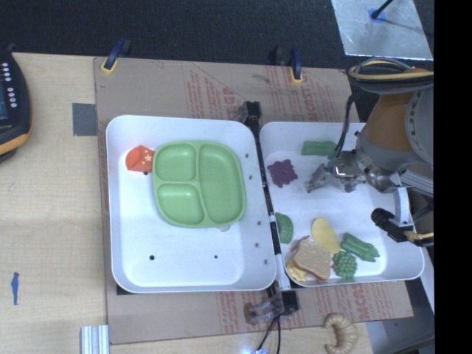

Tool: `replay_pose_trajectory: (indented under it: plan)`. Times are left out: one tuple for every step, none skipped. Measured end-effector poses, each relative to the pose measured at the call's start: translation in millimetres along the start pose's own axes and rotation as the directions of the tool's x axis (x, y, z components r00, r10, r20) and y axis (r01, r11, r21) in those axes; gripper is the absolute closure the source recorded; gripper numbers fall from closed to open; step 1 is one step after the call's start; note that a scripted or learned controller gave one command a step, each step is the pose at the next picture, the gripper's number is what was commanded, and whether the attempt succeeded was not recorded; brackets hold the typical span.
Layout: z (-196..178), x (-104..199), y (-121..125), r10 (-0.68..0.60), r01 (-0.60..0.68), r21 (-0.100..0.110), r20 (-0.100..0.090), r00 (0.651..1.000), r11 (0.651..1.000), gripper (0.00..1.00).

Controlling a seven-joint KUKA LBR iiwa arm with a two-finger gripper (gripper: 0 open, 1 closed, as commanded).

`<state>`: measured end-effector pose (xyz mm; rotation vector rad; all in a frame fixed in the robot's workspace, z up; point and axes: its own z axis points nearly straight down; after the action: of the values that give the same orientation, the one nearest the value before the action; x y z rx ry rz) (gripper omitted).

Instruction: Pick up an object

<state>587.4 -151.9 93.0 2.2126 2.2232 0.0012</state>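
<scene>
Two splayed fingers mark the gripper (318, 181), spread and holding nothing. Just left of it lies the purple toy grape bunch (282, 172), apart.

A robotics lab, by the look of it: two white bins (184, 275) sit on a cardboard sheet (192, 87) clamped with blue-and-yellow clips (114, 55). Left of that sheet lies a control pendant (11, 102); toy food (324, 253) fills the right bin.
</scene>
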Motion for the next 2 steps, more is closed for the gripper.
replay_pose_trajectory:
  plan:
    - [0, 39, 73, -0.004, 0.004, 0.000, -0.004, 1.000, 1.000, 0.00]
    - [-3, 29, -66, 0.005, -0.005, 0.019, -0.005, 1.000, 1.000, 0.00]
